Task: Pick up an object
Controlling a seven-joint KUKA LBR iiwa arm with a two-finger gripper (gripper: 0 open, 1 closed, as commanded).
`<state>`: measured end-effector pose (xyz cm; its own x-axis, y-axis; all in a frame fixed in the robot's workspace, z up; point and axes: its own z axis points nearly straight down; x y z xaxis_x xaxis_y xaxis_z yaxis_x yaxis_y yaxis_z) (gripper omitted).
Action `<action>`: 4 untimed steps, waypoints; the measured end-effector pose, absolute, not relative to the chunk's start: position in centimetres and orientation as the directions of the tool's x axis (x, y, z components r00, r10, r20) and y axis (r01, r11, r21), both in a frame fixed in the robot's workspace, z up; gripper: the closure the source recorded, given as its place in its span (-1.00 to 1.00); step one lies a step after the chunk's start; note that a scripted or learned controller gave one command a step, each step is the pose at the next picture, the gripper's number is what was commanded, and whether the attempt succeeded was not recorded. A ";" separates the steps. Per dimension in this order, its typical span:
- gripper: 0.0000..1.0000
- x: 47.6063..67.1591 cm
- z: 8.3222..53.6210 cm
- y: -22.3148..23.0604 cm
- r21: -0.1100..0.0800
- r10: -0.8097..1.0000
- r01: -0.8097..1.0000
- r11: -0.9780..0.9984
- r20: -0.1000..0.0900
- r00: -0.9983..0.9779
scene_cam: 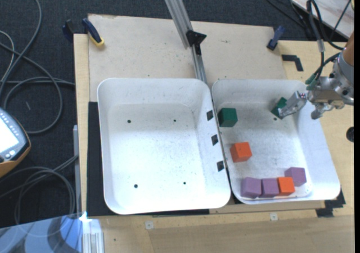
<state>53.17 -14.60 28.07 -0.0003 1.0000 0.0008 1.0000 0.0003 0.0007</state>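
My gripper (304, 110) hangs over the upper right part of the right bin (329, 156), its fingers spread apart with nothing between them. A small green block (278, 105) lies just left of the left fingertip (290, 108), outside the gap. A larger green cube (227, 117) rests near the bin's left wall, and an orange cube (241, 152) sits below it. Along the front wall lie a purple block (251, 186), a second purple block (270, 186), a small orange block (286, 185) and another purple block (297, 176).
The left bin (112, 134) adjoins the right one, with black clips (214, 139) on the shared wall. A slanted metal rail (180, 13) crosses the wooden board behind the bins. Blue clamps (93, 31) hold the board's back corners. Cables hang at the right edge.
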 end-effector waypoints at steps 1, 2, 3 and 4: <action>-1.00 49.1 41.6 -16.8 0.012 1.000 1.000 0.000 -0.004 0.001; 1.00 49.2 42.3 -16.6 0.006 1.000 1.000 0.002 -0.003 -0.002; 1.00 48.1 43.2 -7.4 0.001 1.000 1.000 0.009 0.002 -0.009; 1.00 48.1 44.6 -11.6 0.004 1.000 1.000 -0.003 -0.002 0.003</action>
